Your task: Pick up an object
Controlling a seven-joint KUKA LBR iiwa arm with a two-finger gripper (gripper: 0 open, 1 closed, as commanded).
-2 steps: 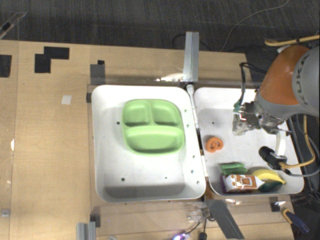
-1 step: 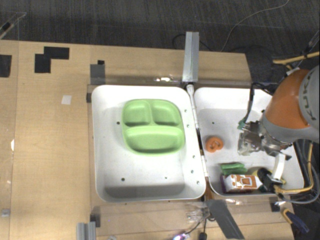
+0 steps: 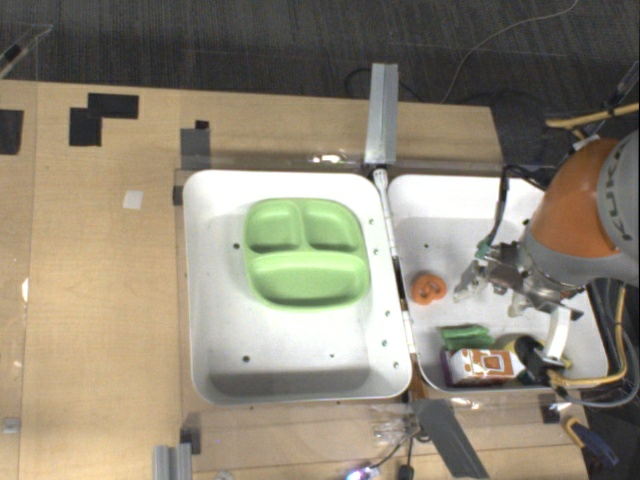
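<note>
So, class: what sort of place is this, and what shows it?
Probably a robotics lab test bench: a grey-and-orange arm with a claw over two white bins, one holding a green tray, plus loose cables.

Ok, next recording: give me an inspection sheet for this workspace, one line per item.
Surface: wooden bench bearing left bin and right bin.
Job's things: orange round object, green packet and brown carton in right bin.
Clutter: green divided tray in left bin.
Grippers: gripper over right bin, right of the orange object, nothing visibly held.
Cables: yellow and black ones at arm's base.
Surroundings: dark carpet.
</note>
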